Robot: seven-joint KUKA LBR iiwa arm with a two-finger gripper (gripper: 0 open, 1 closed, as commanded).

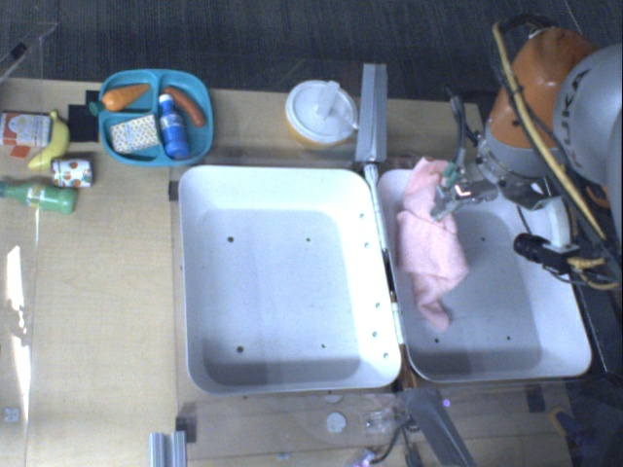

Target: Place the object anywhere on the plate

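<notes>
Pink cloth (429, 249) crumpled along left side of right bin (545, 358) — claw (450, 195) at its upper edge, grip impossible to tell. Left bin (282, 377) beside; blue divided plate (200, 144) with food off on bench (88, 339) — yellow lidded cup (321, 113) nearby.

The arm (574, 95) reaches in from the right, its grey body and orange band high at the upper right, cables looping over it. The wrist angles down and leftward, carrying the gripper (450, 195) low at its tip.
</notes>
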